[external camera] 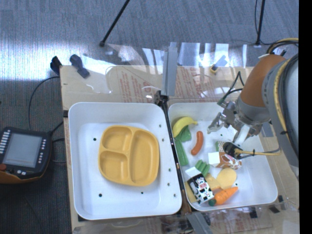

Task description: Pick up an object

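Two shallow white plastic bins: the left bin (87, 126) carries a mustard-yellow sectioned plastic tray (129, 155). In the right bin (261, 182) lie a yellow toy banana (183, 125), a red-orange toy sausage (197, 143), a green pod-shaped toy (181, 151), an orange toy carrot (225, 195) and a small carton (201, 188) patterned in black-and-white cow patches. The tabletop (122, 84) is brown cardboard.

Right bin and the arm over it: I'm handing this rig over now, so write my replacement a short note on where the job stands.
Hand: low over the right bin, above the toy food; whether it is open or shut cannot be told, and nothing is seen in its grip.
Things: banana, sausage, green pieces, carrot, cow-print carton and giraffe-print box all lie in the right bin. Yellow divided plate sits in the left bin.
Done: no pick yet.
Left: grasp one object and lift it.
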